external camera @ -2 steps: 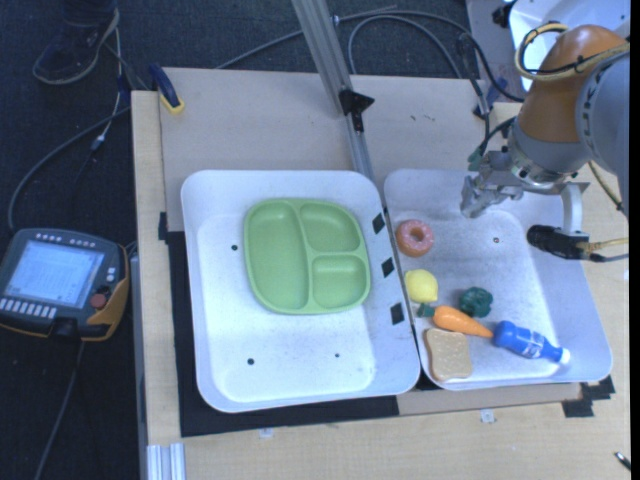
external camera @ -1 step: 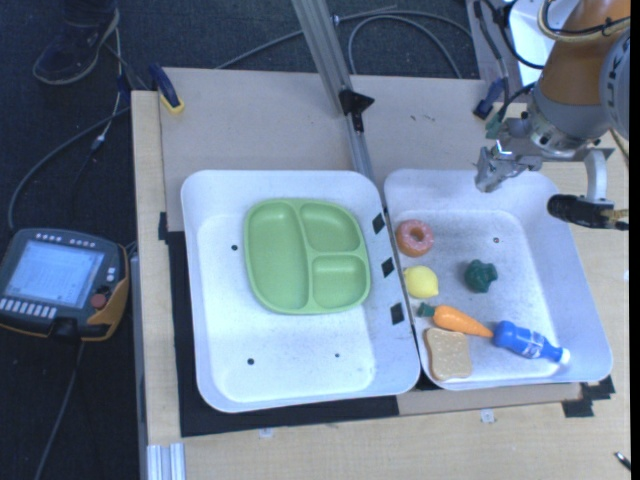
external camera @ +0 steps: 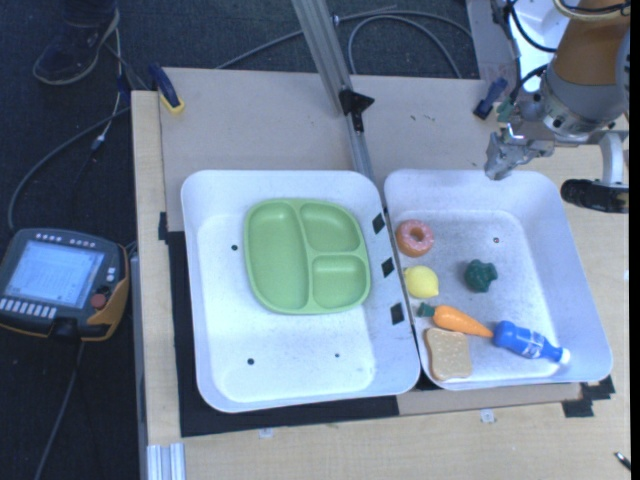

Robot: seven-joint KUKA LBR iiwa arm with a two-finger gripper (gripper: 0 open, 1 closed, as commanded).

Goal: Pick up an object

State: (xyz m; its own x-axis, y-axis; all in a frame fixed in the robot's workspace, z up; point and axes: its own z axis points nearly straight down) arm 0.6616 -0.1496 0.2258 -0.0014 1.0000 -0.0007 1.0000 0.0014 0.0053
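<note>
**End effector poised over the right bin's far rim**

Starting left: a green divided plate [external camera: 305, 256] sits alone in the left bin [external camera: 215, 368]. Over in the right bin [external camera: 575, 268], a donut [external camera: 414, 236], lemon [external camera: 421, 282], carrot [external camera: 462, 320] and bread slice [external camera: 449, 354] crowd the near-left side, broccoli [external camera: 480, 275] mid-bin, blue bottle [external camera: 527, 342] beside the carrot. The end effector [external camera: 500, 164] hangs above the far edge, carrying nothing; whether it's spread, I can't tell.

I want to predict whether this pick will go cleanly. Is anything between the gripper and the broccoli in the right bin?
Nothing visible. The gripper hangs over the right bin's far rim, and the bin floor between it and the broccoli is bare. The donut and lemon lie off to the side.
</note>
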